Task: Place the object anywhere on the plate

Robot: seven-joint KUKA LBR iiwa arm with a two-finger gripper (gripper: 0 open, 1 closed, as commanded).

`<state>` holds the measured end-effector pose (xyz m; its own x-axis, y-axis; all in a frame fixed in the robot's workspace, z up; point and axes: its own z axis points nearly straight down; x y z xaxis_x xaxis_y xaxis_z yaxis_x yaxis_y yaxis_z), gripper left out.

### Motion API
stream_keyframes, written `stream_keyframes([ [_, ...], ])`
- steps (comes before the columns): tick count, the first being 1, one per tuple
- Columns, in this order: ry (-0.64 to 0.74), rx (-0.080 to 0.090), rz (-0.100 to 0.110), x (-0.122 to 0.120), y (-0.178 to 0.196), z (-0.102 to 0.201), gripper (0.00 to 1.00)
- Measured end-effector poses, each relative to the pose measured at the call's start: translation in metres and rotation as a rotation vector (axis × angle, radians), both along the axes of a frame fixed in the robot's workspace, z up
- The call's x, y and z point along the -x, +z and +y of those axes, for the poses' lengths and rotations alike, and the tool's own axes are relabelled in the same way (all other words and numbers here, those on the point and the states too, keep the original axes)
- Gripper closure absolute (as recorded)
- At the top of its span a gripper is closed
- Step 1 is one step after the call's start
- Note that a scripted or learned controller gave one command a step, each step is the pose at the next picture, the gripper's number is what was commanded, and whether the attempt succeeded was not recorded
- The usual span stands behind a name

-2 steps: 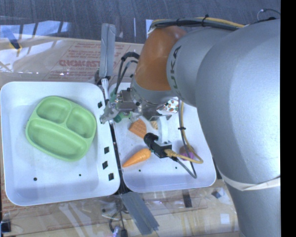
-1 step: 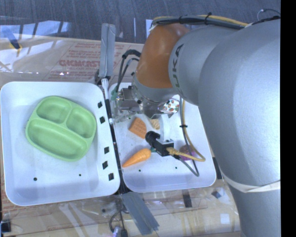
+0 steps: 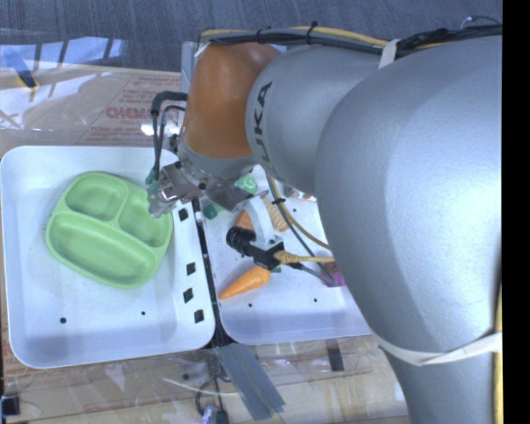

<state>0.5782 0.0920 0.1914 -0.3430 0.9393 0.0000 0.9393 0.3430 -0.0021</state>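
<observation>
The arm (image 3: 406, 193) is closest to my camera, a big grey bulk with its orange band, leaning in from the view's right across most of the right bin (image 3: 283, 318). Below the band, the hand (image 3: 162, 191) hangs at the right rim of the green plate (image 3: 93, 241), which sits in the left bin (image 3: 71, 329) with its three compartments facing up. From this slant I cannot tell whether the hand is spread or pressed together, and I can make out nothing in it. The only thing I can name with confidence as the object is the carrot (image 3: 246, 282). It lies in the right bin, just across the wall where the two bins meet. From the hand it is off to the view's right and nearer the camera, well apart from the plate. Its long axis runs on a diagonal, with the thick end up toward the view's right and the tip pointing down toward the dividing wall. I judge that if the hand is empty, the coming move depends on that offset: away from the plate, across the wall, then turning the wrist so the grasp closes across the diagonal and not along it.
</observation>
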Motion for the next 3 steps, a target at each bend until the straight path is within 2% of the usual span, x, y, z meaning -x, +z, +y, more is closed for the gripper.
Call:
stream_keyframes([
  [1, -0.001, 0.000, 0.000, -0.0001, 0.0001, -0.0003, 0.00],
  [2, 0.002, 0.001, 0.002, -0.0003, 0.0097, -0.0003, 1.00],
  [3, 0.002, 0.001, 0.002, -0.0003, 0.0096, -0.0003, 0.00],
])
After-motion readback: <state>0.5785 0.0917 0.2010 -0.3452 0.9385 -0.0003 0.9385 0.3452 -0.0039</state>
